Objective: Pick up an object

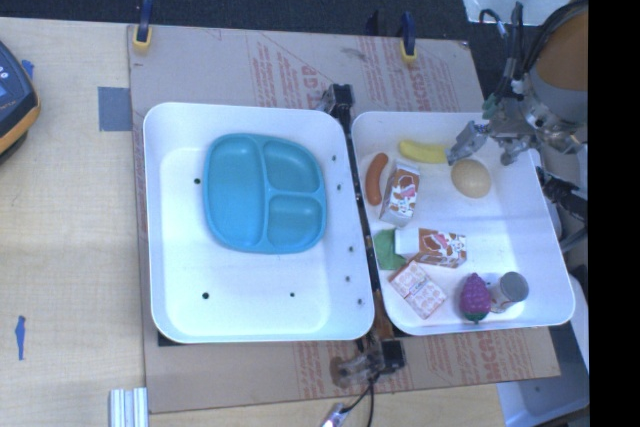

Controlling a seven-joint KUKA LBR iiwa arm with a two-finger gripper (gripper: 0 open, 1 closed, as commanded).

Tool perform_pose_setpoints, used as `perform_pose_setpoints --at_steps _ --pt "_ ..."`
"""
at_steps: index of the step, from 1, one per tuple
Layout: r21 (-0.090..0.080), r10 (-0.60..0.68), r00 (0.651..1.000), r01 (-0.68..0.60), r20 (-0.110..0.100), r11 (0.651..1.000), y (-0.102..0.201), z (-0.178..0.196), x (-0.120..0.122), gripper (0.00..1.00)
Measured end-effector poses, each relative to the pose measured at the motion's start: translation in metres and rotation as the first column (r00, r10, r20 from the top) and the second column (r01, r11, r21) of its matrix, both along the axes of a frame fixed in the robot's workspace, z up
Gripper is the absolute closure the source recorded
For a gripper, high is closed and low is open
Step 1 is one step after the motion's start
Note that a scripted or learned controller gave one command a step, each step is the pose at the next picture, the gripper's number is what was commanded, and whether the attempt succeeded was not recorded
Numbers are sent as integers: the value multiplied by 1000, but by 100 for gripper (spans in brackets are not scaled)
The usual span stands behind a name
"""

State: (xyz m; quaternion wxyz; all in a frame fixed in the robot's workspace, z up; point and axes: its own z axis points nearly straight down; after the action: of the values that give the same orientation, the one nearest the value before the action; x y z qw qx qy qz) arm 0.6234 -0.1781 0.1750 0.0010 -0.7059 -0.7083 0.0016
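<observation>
- The gripper [492, 143] is hanging over the far right part of the right bin [545, 245], its two grey fingers spreading apart with nothing between them.
- A beige egg-shaped object [471, 179] is lying just below the gripper, between the finger tips as seen from above (whether they are touching it cannot be told).
- A yellow banana [423, 152] is lying just left of the gripper near the bin's far wall.
- A sausage [375, 178] is resting near the right bin's left wall, with a small brown-and-white carton [402, 194] beside it.
- Toward the near side, a green block [385, 249], a white block [406, 240], an orange printed packet [443, 248] and a red-patterned packet [417, 290] are sitting close together.
- A purple bunch of grapes [475, 297] is lying against a small grey can [511, 290] in the near right corner.
- The left bin [180, 305] is carrying a blue divided plate [265, 193].
- Both bins are sitting on a cardboard sheet [250, 65] clamped to the tabletop [60, 245].
</observation>
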Motion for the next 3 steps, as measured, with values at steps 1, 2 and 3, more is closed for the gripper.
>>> perform_pose_setpoints --at_steps 1,2,3 --pt "0 1 1000 -1 -1 1000 -32 -82 -11 0" --pt "1 1 1000 -1 2 1000 -34 -83 16 0" --pt "0 0 1000 0 0 1000 -34 -83 1 0"
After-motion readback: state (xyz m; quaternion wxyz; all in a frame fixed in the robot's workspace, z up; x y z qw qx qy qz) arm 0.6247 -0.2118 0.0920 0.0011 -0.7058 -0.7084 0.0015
